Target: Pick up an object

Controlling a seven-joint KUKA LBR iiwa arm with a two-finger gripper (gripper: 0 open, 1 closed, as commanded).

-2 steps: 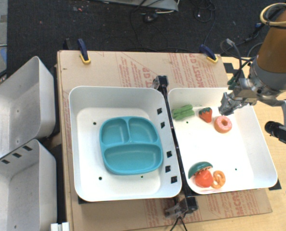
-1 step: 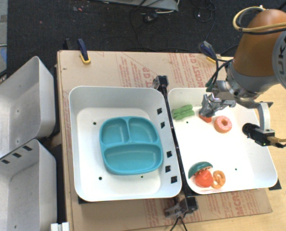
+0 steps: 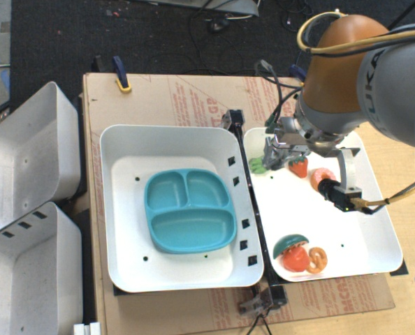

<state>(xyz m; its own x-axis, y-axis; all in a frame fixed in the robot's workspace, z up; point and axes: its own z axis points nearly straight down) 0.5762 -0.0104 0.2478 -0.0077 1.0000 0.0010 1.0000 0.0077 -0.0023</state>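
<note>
White bins, two: one teal plate [image 3: 190, 211] left, several toys right; tool [image 3: 283, 153] grip unclear.

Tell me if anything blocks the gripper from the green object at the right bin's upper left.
Nothing visible does. The gripper is right above the green object, by the right bin's left wall. The red piece lies beside it, not between.

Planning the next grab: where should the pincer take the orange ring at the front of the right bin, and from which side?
Probably straight down from above, pinching the ring's outer, right-hand rim. It seems to lie flat on the right bin floor, and its left side touches the red and teal toy, so bare floor for a finger lies only to its right.
</note>
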